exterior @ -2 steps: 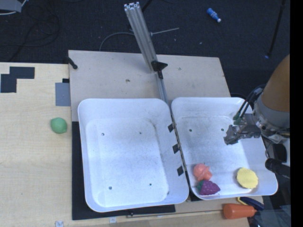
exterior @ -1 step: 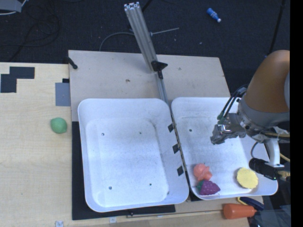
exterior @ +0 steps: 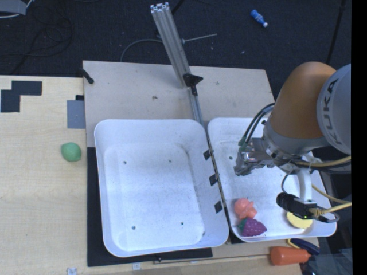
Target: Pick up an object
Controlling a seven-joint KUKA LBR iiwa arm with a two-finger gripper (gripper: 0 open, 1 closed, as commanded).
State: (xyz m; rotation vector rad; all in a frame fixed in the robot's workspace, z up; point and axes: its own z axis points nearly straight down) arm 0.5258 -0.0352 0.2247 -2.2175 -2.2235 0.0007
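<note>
An orange carrot-like toy [exterior: 289, 255] lies on the desk's near edge; in the right bin [exterior: 226, 132], purple grapes [exterior: 252, 227], an orange piece [exterior: 245, 207] and a yellow piece [exterior: 299, 220] sit near; the end effector [exterior: 246, 164], state unclear, hovers farther; "KUKA" marks the arm [exterior: 334, 105]

A single fixed camera looks down from above at a slant, far enough back to take in both shallow white plastic bins [exterior: 114, 153] side by side, the pale wooden bench [exterior: 34, 171] around them and dark floor beyond. The grey-and-orange arm [exterior: 309, 107] enters from the right.
</note>
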